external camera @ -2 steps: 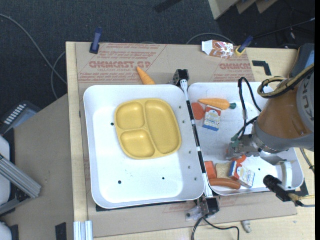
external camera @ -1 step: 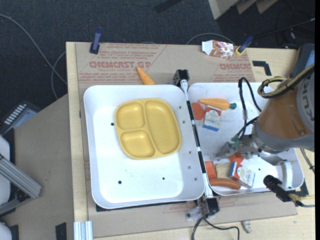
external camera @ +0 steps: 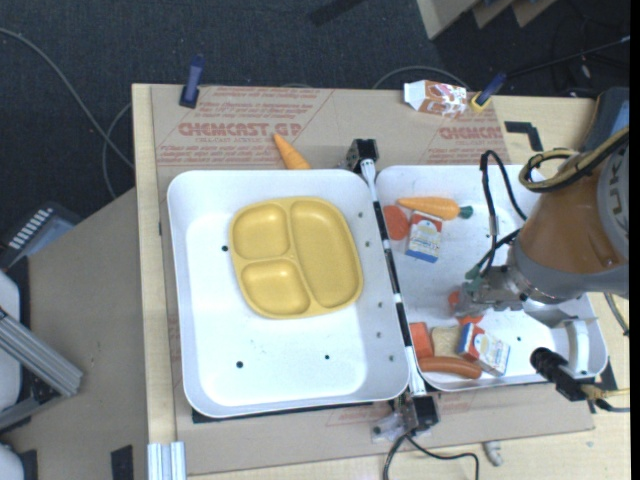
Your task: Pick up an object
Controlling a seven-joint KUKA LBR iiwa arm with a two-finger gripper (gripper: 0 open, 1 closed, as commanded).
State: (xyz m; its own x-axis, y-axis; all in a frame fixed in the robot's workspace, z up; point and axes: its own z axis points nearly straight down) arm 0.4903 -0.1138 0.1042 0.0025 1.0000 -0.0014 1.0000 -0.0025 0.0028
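The right bin (external camera: 455, 181) holds a carrot (external camera: 430, 207), a red piece (external camera: 397, 224) and a small white, blue and red carton (external camera: 424, 238) near its far left corner. Along its near edge lie a slice of toast (external camera: 421, 340), a sausage (external camera: 450, 367) and a second small carton (external camera: 483, 346). My gripper (external camera: 472, 296) hangs low over the middle of this bin, just above the near carton. A small red-orange bit (external camera: 455, 298) shows at its tip, and I cannot tell what it is.
The left bin (external camera: 200, 348) carries a yellow divided plate (external camera: 296, 256). On the bench behind the bins lie an orange carrot piece (external camera: 291, 153), a crumpled carton (external camera: 436, 96) and a blue clip (external camera: 191, 81). The grey arm (external camera: 575, 233) covers the right bin's right side.
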